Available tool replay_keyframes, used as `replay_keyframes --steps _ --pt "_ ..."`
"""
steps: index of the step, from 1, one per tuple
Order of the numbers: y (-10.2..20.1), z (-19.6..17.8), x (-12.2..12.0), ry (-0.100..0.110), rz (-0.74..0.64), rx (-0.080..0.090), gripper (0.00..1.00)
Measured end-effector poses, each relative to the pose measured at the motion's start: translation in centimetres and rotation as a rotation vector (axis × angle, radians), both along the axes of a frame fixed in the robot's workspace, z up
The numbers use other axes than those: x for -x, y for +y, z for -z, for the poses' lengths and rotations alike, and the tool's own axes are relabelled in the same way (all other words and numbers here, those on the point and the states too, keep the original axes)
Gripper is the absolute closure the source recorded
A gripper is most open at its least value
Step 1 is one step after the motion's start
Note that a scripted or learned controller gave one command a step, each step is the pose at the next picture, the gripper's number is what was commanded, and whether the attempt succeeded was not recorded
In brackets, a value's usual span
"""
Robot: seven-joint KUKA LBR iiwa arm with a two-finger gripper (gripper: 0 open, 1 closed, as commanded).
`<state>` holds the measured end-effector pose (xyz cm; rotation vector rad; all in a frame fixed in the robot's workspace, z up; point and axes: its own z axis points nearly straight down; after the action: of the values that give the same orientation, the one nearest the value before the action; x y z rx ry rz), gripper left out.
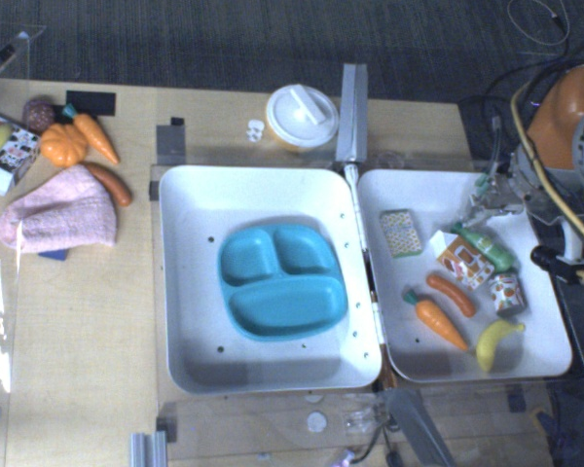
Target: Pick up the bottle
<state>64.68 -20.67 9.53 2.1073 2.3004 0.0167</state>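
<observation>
1. While the arm (pixel 576 129) leans in from the right edge, grey with its orange band up top, the gripper (pixel 493 200) sits low over the back right corner of the right bin (pixel 555 358). Honestly can't tell whether the jaws are released or clenched; it's just a small metallic blur from up here.

2. Cables, one yellowish and a few black, loop around the wrist and trail off the right side.

3. The bottle (pixel 487 246), the green thing, lies on its side in the right bin just in front of the gripper. It's near the tip, but I can't make out whether they touch.

4. Stuff crowding it: a printed orange-and-white packet (pixel 464 261) is right up against the bottle's left side, and a small boxy item (pixel 507 293) lies just beside it toward the front.

5. Rest of that bin: a patterned sponge-like pad (pixel 400 233) off to the left, a sausage (pixel 452 294), a toy carrot (pixel 436 321), and a banana (pixel 495 342) toward the front.

6. The left bin (pixel 190 290) holds a blue divided tray (pixel 282 280).

7. Out on the bench: a white lidded tub (pixel 302 115) behind the bins, and at far left a pink cloth (pixel 58 212), a mini pumpkin (pixel 62 144) and another carrot (pixel 97 136).
</observation>
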Motion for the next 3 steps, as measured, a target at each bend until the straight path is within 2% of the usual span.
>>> replay_keyframes --steps 1,2,3 --pt "0.2 0.5 0.3 0.010 -0.001 -0.003 0.00" --pt "0.2 -0.7 0.0 0.003 -0.005 -0.002 1.00" --pt "0.3 -0.7 0.0 0.004 -0.005 -0.002 0.00"
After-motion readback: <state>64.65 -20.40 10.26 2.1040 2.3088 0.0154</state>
